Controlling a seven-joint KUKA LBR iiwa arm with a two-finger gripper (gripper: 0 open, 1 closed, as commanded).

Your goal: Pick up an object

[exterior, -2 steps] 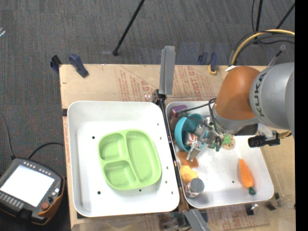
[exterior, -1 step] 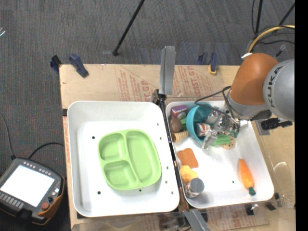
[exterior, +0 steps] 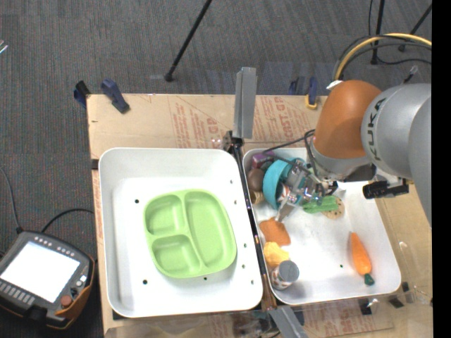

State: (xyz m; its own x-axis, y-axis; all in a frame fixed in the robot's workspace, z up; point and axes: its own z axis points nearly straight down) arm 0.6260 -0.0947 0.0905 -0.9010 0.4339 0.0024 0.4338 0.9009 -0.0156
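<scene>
Right white bin [exterior: 380, 263] — orange plastic carrot [exterior: 360, 255], teal round cup [exterior: 273, 179], small metal can [exterior: 285, 274]. Left white bin [exterior: 116, 189] — green divided plate [exterior: 189, 232]. "KUKA" on grey arm [exterior: 402, 129]. Gripper [exterior: 290, 204] above right bin — open-or-closed state not discernible.

The arm [exterior: 394, 129] is cut off at three o'clock; beneath it, small items [exterior: 264, 162] at the right bin's [exterior: 384, 220] eleven o'clock corner stay indistinct.

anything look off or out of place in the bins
Nothing looks spilled or broken. The green divided plate lies flat in the left bin; the carrot and other items crowd the right bin beneath the hand.
</scene>
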